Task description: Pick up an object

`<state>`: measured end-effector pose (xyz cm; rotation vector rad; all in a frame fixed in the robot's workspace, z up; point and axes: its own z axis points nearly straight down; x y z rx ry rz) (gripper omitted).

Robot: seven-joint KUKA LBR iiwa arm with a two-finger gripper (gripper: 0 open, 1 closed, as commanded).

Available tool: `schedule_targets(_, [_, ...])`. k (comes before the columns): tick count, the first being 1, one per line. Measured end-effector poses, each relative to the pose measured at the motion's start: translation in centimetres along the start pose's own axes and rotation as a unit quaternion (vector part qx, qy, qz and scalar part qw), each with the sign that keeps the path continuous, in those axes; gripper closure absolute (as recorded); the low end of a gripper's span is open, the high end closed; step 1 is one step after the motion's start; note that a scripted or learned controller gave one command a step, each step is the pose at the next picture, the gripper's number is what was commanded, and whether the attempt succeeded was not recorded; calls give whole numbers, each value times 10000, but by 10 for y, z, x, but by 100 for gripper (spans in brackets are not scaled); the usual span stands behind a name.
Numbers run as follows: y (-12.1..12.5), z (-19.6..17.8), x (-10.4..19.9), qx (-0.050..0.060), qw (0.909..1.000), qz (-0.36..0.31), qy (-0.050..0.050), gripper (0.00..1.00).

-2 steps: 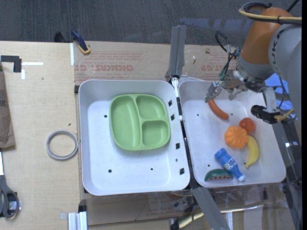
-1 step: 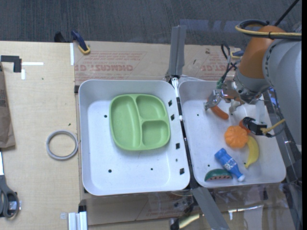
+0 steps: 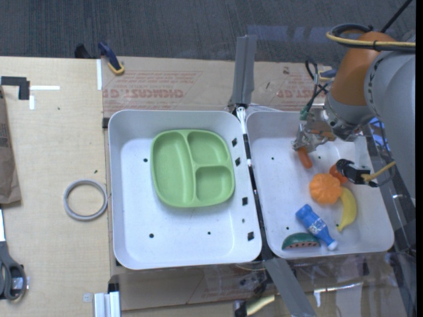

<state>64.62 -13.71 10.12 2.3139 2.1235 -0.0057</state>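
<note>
While my gripper (image 3: 305, 145) hangs near the back edge of the right bin (image 3: 277, 197), it sits right over a small orange stick-shaped toy (image 3: 305, 158), and I cannot tell its state. I think I should drop straight down, stay off the bin wall, and squeeze across the thin sides. An orange ball (image 3: 326, 188) lies nearer the middle.

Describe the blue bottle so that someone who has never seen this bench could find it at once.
Start at the right-hand white bin, the one without the green plate. Look along its near edge: the blue bottle lies on its side there, between a watermelon slice and a banana, below an orange. It is the only blue thing in the bin and has a white cap.
</note>
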Motion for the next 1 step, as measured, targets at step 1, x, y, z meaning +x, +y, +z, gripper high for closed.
schedule_targets(1, [8,-107,57,-14,9973,-736,7,100])
